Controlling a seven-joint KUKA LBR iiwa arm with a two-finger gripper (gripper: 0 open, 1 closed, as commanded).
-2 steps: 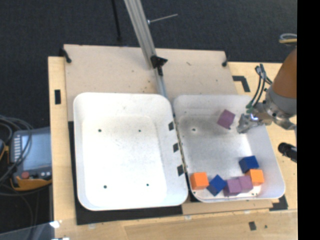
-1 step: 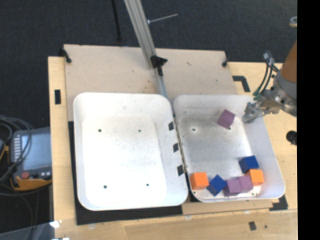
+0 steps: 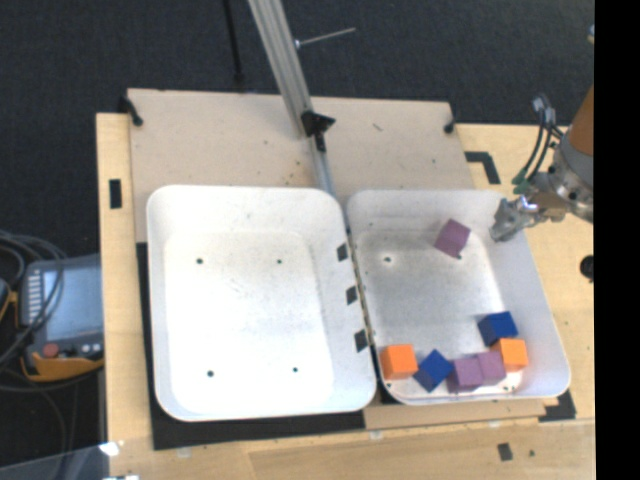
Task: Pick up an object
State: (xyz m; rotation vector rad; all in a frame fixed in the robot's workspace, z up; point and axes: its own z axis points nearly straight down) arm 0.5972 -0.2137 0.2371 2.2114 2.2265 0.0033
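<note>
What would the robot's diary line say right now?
arm: over right bin's edge | gripper: beside purple block, apart | blocks: all in right bin

The hand (image 3: 508,218) hangs over the right bin's (image 3: 420,218) far rim, near a purple block (image 3: 452,238).

No legible text, label or number on anything here

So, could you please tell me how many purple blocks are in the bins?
3: one purple block alone in the right bin, upper middle; two side by side along its near edge. None seem hidden.
</note>
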